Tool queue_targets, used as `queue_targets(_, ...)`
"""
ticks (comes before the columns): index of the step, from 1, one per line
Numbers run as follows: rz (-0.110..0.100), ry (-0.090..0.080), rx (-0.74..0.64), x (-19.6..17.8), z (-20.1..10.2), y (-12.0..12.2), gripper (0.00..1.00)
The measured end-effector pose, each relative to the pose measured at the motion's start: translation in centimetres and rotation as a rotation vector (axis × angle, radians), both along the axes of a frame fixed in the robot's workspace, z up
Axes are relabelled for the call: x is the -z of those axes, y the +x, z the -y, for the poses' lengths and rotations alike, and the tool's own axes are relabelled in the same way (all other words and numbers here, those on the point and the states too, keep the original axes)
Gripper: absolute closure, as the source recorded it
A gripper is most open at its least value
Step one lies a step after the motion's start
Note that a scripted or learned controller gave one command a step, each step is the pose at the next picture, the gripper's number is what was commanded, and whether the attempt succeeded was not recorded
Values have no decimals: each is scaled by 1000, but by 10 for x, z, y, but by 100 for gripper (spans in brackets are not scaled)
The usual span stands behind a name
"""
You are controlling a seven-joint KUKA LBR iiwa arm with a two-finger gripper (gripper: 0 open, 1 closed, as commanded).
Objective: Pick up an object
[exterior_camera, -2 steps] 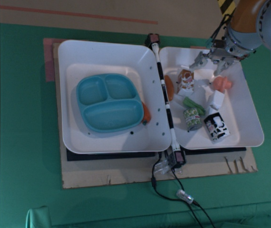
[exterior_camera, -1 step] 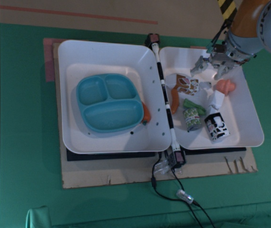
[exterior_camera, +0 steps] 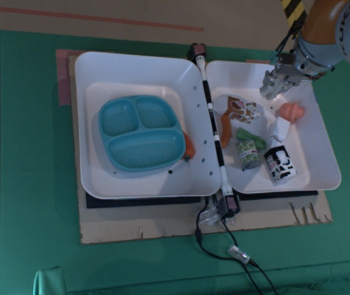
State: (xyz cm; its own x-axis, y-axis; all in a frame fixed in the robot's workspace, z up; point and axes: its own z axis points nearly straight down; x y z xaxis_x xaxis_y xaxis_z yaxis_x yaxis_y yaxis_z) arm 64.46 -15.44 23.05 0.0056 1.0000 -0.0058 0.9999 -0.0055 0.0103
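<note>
My gripper (exterior_camera: 272,90) hangs over the back of the right bin (exterior_camera: 322,158), above and to the right of a patterned brown-and-white packet (exterior_camera: 241,109). Nothing shows between its fingers. Below it lie an orange carrot-like piece (exterior_camera: 225,129), a green item (exterior_camera: 251,137), a small printed can (exterior_camera: 247,153), a black-and-white patterned cup (exterior_camera: 280,164), a white block (exterior_camera: 280,128) and an orange-pink lump (exterior_camera: 290,111).
The left bin (exterior_camera: 95,72) holds a teal divided plate (exterior_camera: 141,132) with a small orange piece (exterior_camera: 189,145) at its right edge. A black-and-white divider bar (exterior_camera: 212,115) runs between the bins. Cables (exterior_camera: 224,244) trail off the front.
</note>
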Motion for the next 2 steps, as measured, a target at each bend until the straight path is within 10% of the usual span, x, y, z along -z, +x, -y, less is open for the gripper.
queue_targets(2,-6,2,-3,-142,32,56,100)
